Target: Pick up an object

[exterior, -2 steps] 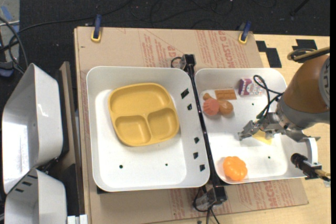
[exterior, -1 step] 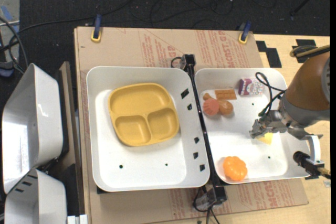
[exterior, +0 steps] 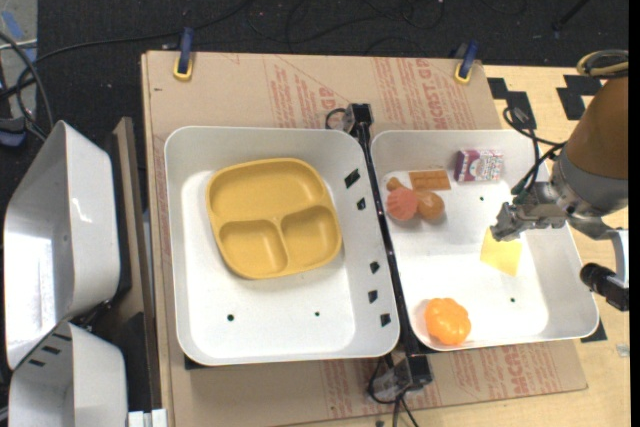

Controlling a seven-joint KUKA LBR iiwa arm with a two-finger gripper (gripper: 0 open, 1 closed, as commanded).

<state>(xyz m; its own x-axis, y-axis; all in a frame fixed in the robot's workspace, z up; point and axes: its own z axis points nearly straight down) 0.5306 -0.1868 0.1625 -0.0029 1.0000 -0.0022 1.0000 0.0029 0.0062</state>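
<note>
The right bin (exterior: 530,315) holds a yellow wedge (exterior: 502,255), an orange round fruit (exterior: 447,320), a pink-red piece (exterior: 403,205) next to a small brown ball (exterior: 431,207), a flat orange-brown piece (exterior: 430,180) and a small purple and white carton (exterior: 478,165). My gripper (exterior: 508,224) reaches in from the right and hangs right over the yellow wedge's upper edge. Whether it touches the wedge I cannot tell.
The left bin (exterior: 200,315) carries a yellow divided plate (exterior: 272,216). A black divider (exterior: 378,235) runs between the two bins. Cardboard (exterior: 300,85) lies under both, held by yellow clamps (exterior: 183,65) at the back. White containers (exterior: 55,225) stand at the left.
</note>
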